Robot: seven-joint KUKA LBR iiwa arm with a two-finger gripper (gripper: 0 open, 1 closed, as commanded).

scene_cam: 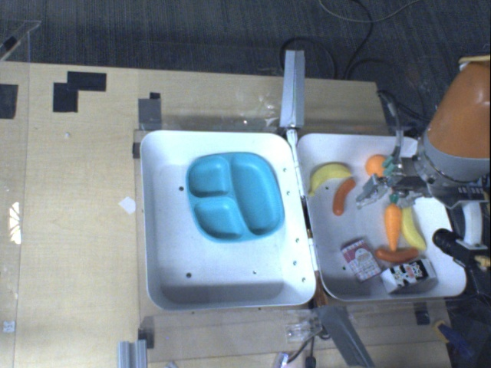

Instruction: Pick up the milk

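The milk (407,276) is a small white carton with black patches, lying on its side in the front right corner of the right bin (330,282). My gripper (381,192) hangs over the back middle of that bin, well behind the milk and apart from it. It is open with nothing between its fingers. An orange ball (374,165) sits just behind it and a carrot (392,225) just in front.
The right bin also holds a yellow fruit (327,175), an orange-red sausage (342,196), a banana (413,233), a red sausage (397,255) touching the milk's back edge, and a pink carton (360,259). The left bin (165,228) bears a blue divided tray (232,195).
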